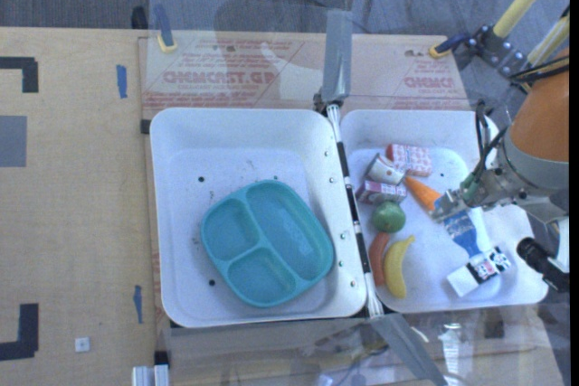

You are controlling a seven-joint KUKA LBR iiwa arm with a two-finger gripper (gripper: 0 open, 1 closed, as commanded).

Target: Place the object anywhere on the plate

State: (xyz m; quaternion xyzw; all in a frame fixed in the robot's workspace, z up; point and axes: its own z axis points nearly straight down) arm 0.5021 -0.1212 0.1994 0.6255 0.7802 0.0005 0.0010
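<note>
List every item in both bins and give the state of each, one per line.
plate: flat in the left bin, nothing on it.
banana: lying in the right bin.
green fruit: resting above the banana.
carrot: lying on its side.
red pepper: lying beside the banana.
white carton: lying flat near the front edge.
hand: low over the right bin, beside the carrot.

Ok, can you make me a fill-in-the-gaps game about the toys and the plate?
1. The teal plate lies in the ____ bin.
2. The banana is coloured ____.
3. The plate has ____ compartments.
4. The gripper hovers over the ____ bin.

Missing words: left; yellow; three; right
</note>
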